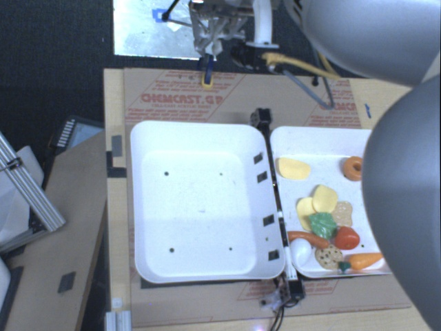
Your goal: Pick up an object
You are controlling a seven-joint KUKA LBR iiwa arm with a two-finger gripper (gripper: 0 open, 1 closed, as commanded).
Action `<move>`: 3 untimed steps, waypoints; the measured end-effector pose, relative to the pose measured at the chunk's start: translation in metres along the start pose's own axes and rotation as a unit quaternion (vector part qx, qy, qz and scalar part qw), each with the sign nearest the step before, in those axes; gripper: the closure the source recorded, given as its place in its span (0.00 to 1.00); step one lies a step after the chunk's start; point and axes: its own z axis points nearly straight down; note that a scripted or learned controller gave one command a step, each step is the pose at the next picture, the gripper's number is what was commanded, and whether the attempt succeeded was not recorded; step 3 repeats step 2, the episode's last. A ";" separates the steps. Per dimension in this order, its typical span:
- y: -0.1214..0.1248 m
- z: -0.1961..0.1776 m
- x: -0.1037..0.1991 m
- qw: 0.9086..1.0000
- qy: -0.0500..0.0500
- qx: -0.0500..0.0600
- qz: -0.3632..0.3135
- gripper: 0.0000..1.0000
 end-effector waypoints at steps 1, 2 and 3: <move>-0.061 -0.038 0.008 1.000 0.000 0.001 0.001 1.00; -0.117 -0.081 0.008 1.000 0.000 0.001 0.002 1.00; -0.117 -0.081 0.008 1.000 0.000 0.001 0.002 1.00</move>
